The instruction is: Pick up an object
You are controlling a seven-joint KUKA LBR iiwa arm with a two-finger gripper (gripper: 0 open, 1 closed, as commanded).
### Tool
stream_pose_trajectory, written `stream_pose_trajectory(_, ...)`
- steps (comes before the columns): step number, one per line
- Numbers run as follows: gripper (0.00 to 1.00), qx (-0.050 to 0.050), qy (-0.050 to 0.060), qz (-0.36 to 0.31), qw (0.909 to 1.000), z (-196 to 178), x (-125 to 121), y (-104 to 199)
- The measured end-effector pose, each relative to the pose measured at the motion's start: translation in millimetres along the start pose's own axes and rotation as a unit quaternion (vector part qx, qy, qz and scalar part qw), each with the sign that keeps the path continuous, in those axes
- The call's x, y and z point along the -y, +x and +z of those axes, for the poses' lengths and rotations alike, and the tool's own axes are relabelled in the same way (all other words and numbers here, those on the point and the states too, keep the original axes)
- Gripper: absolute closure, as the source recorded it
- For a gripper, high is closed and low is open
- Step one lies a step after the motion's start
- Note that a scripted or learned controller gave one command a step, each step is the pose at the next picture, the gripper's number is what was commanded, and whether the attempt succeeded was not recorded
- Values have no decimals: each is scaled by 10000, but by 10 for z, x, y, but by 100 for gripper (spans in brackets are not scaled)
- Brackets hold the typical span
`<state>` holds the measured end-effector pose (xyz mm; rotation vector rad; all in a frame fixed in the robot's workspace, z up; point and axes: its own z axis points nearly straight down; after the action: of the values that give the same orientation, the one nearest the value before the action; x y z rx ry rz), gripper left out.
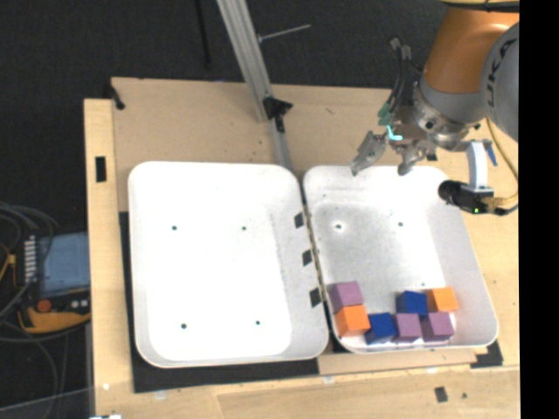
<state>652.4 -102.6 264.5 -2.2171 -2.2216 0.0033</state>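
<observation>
On the bench (201, 120), the right bin (384, 234) holds every block crowded along its near wall, well apart from the end effector (382, 162), which hangs with fingers spread and nothing between them over the bin's far edge. Because the purple block (346, 294), orange block (353, 319) and blue block (381, 326) sit touching, a descending finger would likely land on a neighbour or the bin wall and miss.

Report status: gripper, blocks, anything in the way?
Gripper open, nothing between its fingers, above the right bin's far edge. Blocks clustered along that bin's near edge, untouched. No obstruction between gripper and blocks.
</observation>
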Motion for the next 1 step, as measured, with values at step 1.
stream_pose_trajectory(1,0,7,-20,-6,10000,-25,-7,-1)
